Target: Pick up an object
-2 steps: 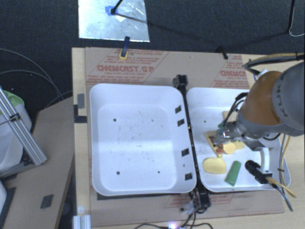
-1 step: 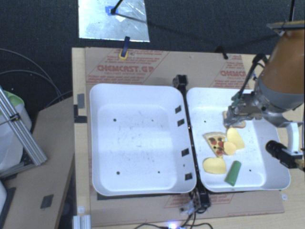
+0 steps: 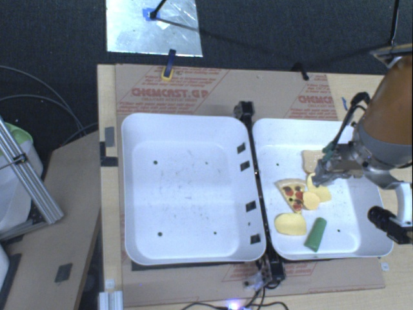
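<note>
Cardboard-topped counter [image 3: 193, 89] with two white bins [image 3: 187, 186]; pizza slice [image 3: 292, 194], green cylinder [image 3: 315, 234] at gripper's [image 3: 321, 173] six o'clock; grip state indiscernible.

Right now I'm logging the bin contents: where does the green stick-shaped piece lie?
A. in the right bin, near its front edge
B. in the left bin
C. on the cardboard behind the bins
A: the green piece lies in the right bin, beside a yellow piece.

arm [image 3: 393, 108]: running off the picture's right edge
gripper [image 3: 321, 174]: fingertips blending together (too small to read)
tan piece [image 3: 311, 159]: lying partly covered by the gripper
</note>
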Motion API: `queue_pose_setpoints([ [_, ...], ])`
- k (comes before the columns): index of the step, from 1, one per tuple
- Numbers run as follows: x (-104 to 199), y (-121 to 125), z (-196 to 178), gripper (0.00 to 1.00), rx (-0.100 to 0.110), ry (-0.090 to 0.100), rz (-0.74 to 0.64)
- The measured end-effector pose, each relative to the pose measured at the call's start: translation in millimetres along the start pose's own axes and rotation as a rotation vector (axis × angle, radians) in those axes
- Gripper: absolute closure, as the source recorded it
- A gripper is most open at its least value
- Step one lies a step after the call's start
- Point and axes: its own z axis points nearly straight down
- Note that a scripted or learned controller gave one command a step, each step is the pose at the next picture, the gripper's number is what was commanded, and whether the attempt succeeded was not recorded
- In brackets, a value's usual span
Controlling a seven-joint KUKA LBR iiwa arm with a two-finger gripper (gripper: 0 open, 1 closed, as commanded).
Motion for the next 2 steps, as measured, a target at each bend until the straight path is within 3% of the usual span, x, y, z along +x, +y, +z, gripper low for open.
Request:
queue_pose_setpoints([
  [1, 46.2, 0.8, 15.2, 1.00, -0.001, 0.002, -0.008],
  [2, 159.6, 0.2, -26.2, 1.00, -0.004, 0.005, -0.017],
])
